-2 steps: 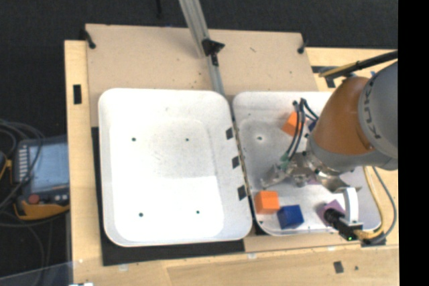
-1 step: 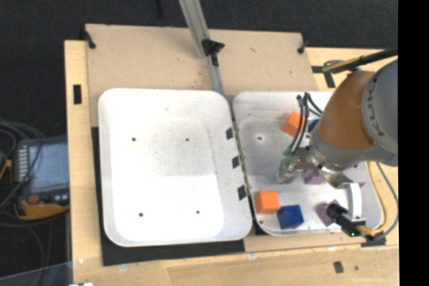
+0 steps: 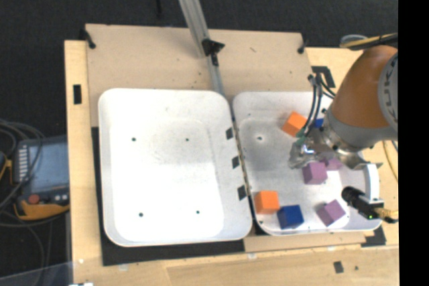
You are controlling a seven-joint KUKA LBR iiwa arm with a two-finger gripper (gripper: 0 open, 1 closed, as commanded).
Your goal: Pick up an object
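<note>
We see the grey and orange arm (image 3: 365, 100) reaching in over the right bin (image 3: 258, 118). Its pincer (image 3: 303, 152) is down low in that bin, just beside a purple block (image 3: 315, 173). The pincer looks like it is right at the top edge of that block, maybe touching it. We cannot tell how wide the pincer is, because it is small and partly hidden under the arm. We do not see any block held in it.

All the blocks sit on the floor of the right bin. An orange block (image 3: 294, 123) lies near the pincer, up toward the back. Another orange block (image 3: 268, 201) sits near the front, with a blue block (image 3: 290, 216) just beside it. A second purple block (image 3: 330, 212) sits near the front too, farther right. The left bin (image 3: 110, 144) is next to it on the counter (image 3: 154, 57).

So we think the job is not done yet. Nothing is lifted. The arm is in place by a block, and the purple one near the pincer looks like the one it is going for. What is left is to squeeze a block and lift it up out of the bin.
</note>
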